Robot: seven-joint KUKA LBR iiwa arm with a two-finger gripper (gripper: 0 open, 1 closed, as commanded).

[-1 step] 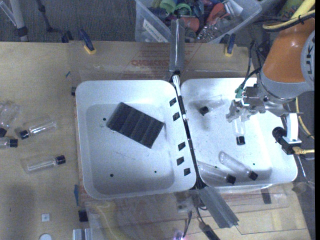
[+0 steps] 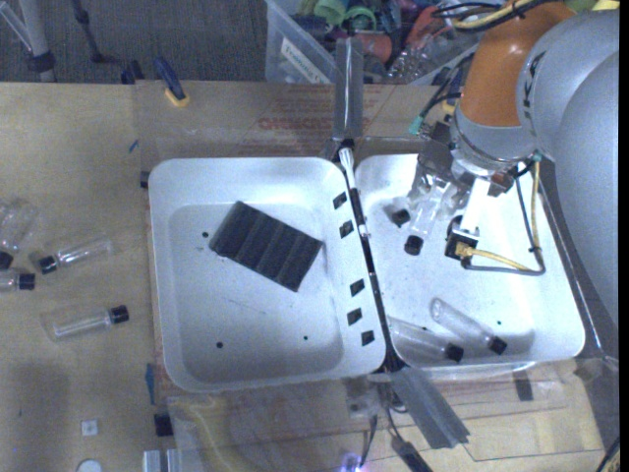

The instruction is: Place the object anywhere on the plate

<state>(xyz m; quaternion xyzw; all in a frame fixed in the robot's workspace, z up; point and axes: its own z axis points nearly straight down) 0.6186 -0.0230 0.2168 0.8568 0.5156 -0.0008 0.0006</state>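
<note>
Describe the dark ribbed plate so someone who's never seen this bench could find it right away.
Look at the two white bins side by side and take the left bin. The dark ribbed plate lies flat on its floor, toward the back, turned at a slant. It is a black rectangle with ridges, unlike the clear black-capped vials in the right bin.

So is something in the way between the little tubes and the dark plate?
Yes. The raised divider between the bins lies between the tubes in the right bin and the ridged plate in the left bin.
</note>
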